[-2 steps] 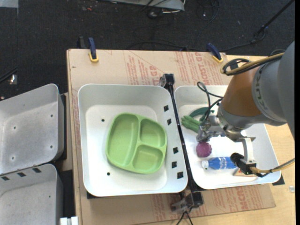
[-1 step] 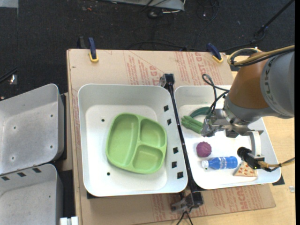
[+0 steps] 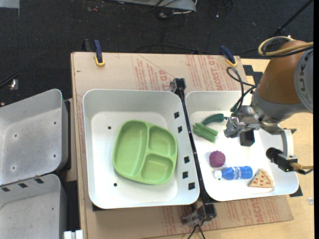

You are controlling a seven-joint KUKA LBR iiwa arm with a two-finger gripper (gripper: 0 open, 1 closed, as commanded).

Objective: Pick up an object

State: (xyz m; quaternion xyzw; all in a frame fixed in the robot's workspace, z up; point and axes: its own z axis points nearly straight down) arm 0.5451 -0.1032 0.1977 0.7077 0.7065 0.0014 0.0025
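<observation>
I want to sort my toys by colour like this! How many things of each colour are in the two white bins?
Green: 3, the divided plate, the bean pods and the darker green piece.
Purple: 1, the round fruit.
Blue: 1, the bottle.
Orange: 1, the pizza slice.
Total: 6.

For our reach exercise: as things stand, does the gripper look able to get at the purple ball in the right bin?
Probably yes: the purple ball lies uncovered, apart from the blue bottle, with the gripper above that bin.
</observation>
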